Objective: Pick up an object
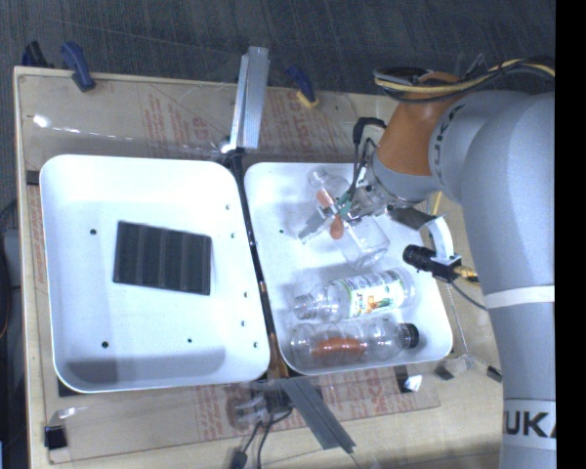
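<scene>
Far left of the tool, the left bin (68, 262) holds a dark ribbed rectangular mat (163, 258) lying flat on its floor. The right bin (273, 291) sits beside it on the desk (127, 115). In that bin, toward the camera from the tool, two clear plastic bottles lie on their sides: one with a green and orange label (356, 298), and just beside it a second with brownish contents (352, 342). The tool (350, 206) hangs over the bin's far part, among clear plastic items with orange bits (329, 213); its grip cannot be made out. The grey arm (498, 193) extends to its right.
</scene>
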`<state>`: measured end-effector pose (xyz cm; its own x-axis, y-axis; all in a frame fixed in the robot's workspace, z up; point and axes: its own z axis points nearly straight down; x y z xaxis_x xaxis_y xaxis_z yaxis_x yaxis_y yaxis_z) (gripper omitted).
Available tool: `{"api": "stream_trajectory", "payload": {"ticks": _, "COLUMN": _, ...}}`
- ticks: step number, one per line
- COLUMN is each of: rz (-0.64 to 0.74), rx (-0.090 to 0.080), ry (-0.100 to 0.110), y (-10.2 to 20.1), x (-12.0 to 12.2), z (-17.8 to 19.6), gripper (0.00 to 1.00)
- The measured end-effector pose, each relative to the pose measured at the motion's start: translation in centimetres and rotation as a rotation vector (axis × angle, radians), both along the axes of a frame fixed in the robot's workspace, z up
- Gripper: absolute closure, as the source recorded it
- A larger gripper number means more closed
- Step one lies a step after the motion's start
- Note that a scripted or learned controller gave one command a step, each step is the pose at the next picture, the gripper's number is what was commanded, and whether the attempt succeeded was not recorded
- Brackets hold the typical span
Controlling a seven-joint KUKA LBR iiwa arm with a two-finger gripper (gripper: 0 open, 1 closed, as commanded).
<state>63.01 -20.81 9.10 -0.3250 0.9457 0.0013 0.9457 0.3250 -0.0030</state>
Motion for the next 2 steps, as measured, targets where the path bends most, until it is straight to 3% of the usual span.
{"api": "stream_trajectory", "payload": {"ticks": 1, "rz": 0.004, "rx": -0.001, "ry": 0.0, "y": 0.1, "x": 0.1, "z": 1.0, "gripper": 1.0}}
{"api": "stream_trajectory", "payload": {"ticks": 2, "rz": 0.119, "rx": -0.001, "ry": -0.002, "y": 4.6, "x": 2.2, "z": 9.6, "gripper": 1.0}}
